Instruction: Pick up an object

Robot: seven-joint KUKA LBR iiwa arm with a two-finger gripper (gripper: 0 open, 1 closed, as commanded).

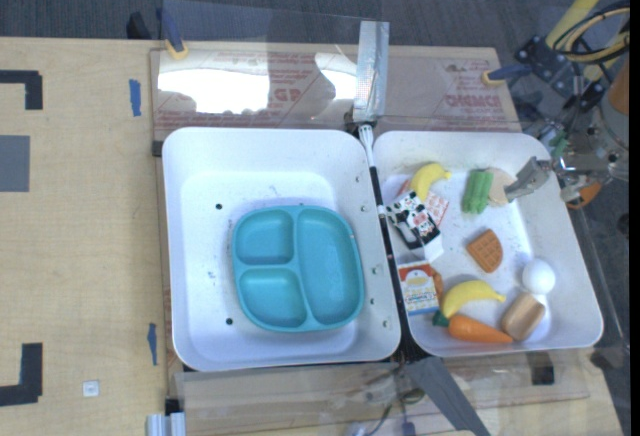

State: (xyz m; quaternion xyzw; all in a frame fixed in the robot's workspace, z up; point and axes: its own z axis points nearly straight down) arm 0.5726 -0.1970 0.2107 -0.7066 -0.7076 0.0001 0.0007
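Still lining up, nothing grabbed yet
Hand (527,180) just right of the cucumber (478,190), grip unclear; it needs lowering onto it.

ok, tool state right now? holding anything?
Tool: cannot tell open or closed. Nothing seen in it; it sits over the right bin's upper right, beside the green item.

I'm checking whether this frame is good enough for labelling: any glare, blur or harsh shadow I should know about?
Camera view: strong glare on the clear panel behind the left bin, washing out its print; lighting over both bins is even, with soft shadows; the toys, such as the carrot, stay fairly sharp; the tool at the right bin looks slightly blurred, so its fingers are hard to read.
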